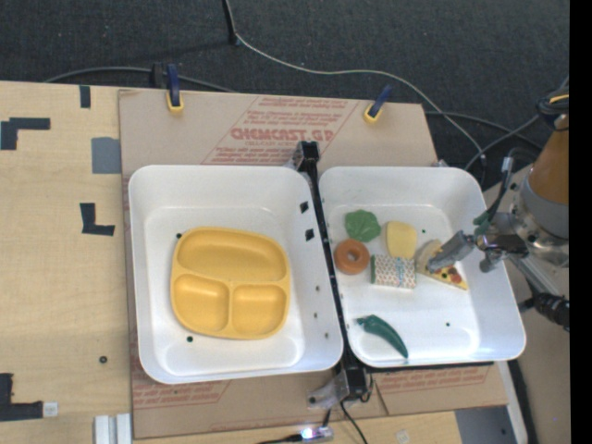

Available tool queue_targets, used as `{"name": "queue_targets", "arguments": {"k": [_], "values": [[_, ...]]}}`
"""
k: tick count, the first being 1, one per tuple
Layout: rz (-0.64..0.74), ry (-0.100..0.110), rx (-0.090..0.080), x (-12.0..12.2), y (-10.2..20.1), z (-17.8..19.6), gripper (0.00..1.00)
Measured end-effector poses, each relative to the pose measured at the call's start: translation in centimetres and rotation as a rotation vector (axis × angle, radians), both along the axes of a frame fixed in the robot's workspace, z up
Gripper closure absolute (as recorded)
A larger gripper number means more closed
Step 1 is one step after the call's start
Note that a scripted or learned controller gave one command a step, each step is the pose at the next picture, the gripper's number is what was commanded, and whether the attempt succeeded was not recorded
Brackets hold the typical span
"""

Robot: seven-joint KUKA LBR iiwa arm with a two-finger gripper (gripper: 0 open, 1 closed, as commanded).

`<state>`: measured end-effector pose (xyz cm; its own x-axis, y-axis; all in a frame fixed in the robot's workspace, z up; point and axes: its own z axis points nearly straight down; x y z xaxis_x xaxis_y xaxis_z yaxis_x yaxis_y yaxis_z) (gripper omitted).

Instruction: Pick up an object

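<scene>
A light wooden desk [55, 276] with black markings carries a brown cardboard sheet [277, 129] printed with red lettering, held at its far edge by two yellow-tipped clamps [174, 98]. Two shallow white plastic bins rest on the cardboard, touching side by side: the left bin [148, 202] and the right bin [462, 188].

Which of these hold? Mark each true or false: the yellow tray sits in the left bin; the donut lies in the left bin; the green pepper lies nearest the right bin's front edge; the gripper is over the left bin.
1. The yellow tray sits in the left bin. True.
2. The donut lies in the left bin. False: it lies in the right bin.
3. The green pepper lies nearest the right bin's front edge. True.
4. The gripper is over the left bin. False: it is over the right bin, by the pizza slice.
</scene>
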<state>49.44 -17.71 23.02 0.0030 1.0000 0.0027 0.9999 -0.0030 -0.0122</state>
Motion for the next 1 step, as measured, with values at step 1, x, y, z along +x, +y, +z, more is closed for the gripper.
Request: {"name": "queue_targets", "arguments": {"k": [1], "values": [[0.004, -0.009, -0.002, 0.22, 0.03, 0.47, 0.0]]}}
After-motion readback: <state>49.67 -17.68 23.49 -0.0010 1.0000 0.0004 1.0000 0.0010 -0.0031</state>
